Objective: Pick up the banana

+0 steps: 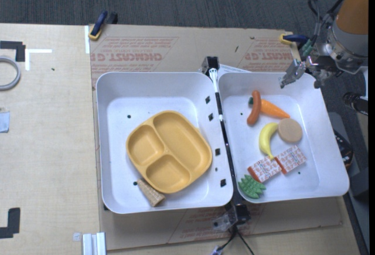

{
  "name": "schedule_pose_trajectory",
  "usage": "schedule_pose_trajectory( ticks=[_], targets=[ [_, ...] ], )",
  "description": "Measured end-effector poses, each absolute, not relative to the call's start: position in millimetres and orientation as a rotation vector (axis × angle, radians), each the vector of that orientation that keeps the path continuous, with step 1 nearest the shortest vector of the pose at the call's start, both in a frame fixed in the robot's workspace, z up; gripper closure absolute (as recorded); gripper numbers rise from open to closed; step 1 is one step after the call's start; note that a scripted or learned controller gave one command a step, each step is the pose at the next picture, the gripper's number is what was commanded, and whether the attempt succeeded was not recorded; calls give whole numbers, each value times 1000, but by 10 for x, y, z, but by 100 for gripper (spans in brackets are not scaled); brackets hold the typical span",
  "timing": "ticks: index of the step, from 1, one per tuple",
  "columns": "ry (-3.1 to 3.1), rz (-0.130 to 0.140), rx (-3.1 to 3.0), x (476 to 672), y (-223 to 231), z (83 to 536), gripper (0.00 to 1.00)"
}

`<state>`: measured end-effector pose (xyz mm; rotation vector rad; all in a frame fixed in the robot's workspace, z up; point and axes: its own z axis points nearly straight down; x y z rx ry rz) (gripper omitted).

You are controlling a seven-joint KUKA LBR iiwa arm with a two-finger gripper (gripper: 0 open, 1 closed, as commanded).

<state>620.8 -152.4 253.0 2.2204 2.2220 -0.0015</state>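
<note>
one banana (268, 138) lies in the right bin (328, 157) beside a tan disc (289, 130); the gripper (302, 71) hovers above, fingers spread, empty.

The banana (267, 138) lies in the right bin (328, 131), touching a tan disc (289, 130) at its 3 o'clock; the gripper (303, 69) hovers at 1 o'clock.

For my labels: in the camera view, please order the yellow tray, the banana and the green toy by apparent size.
1. yellow tray
2. banana
3. green toy, only slightly smaller than the banana
</note>
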Motion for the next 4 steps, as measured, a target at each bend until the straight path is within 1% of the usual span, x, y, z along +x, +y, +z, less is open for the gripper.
schedule_pose_trajectory(
  ticks=[1,2,3,4],
  targets=[
    [2297,-1,2144,6013,-1169,1055,0],
    [2539,-1,1851,5652,-1067,923,0],
    [2534,1,1853,5662,-1076,1025,100],
    [2534,1,1853,5662,-1075,1025,0]
  ],
)
